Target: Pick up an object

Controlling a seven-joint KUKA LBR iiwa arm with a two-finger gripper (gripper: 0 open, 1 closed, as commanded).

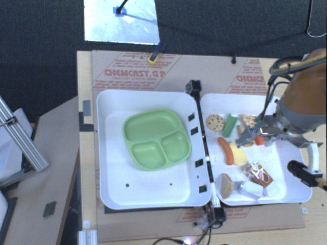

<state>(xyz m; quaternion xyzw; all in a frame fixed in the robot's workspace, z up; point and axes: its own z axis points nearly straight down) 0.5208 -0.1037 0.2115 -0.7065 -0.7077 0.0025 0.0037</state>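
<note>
The right bin (294,195) holds several small items: a chocolate-chip cookie (215,122), a green cylinder (230,125), an orange sausage (226,150), a yellow block (238,153), a brown snack packet (259,173) and a tan rounded piece (226,185). My gripper (247,136) hangs low over the upper middle of this bin, just right of the green cylinder and above the yellow block. A small red thing (260,141) lies right beside it. I see nothing clearly held in it.
The left bin (110,188) carries a green divided plate (156,138). A black divider rail (200,137) runs between the bins. The grey and orange arm (304,93) covers the right bin's upper right corner. A black part (301,172) juts over its right rim.
</note>
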